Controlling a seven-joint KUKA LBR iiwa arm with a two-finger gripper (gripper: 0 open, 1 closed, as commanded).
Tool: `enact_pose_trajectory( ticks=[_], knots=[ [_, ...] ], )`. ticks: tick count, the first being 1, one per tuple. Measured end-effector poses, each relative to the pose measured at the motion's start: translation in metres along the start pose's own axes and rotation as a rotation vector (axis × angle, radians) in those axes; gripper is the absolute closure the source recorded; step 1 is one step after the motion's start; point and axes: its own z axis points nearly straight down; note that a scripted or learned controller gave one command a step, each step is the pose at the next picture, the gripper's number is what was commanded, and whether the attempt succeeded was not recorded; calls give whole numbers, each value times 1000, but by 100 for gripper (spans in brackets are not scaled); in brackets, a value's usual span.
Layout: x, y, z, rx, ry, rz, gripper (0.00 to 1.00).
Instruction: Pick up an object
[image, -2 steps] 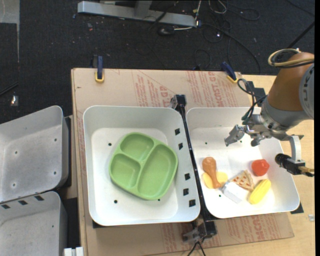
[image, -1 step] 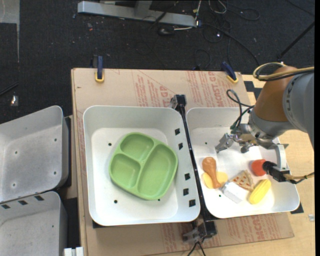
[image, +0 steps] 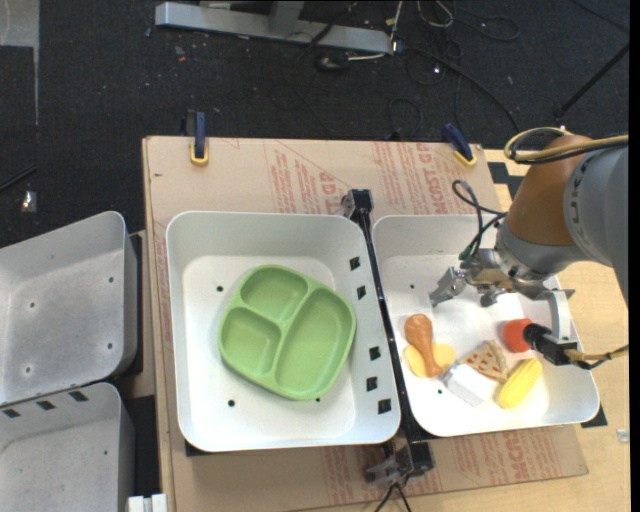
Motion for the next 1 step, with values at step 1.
enact_pose_trajectory(
  ticks=[1],
  knots=[
    [0,1,-11,-2,-1,1,100]
  ],
)
